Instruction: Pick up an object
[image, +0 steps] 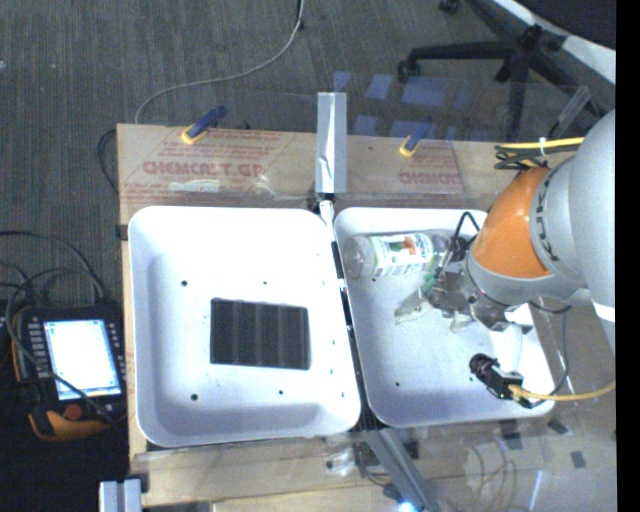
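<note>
This looks like a robotics lab or test cell. A grey industrial arm with an orange band (520, 235) reaches over two shallow white plastic bins (150, 300) set on a plywood bench (220, 170) held by yellow-handled clamps (203, 123). A handheld control pendant with a lit screen (75, 360) lies on dark carpet (60, 90), beside loose cables; what seems a black office chair base (480, 60) stands behind.
</note>
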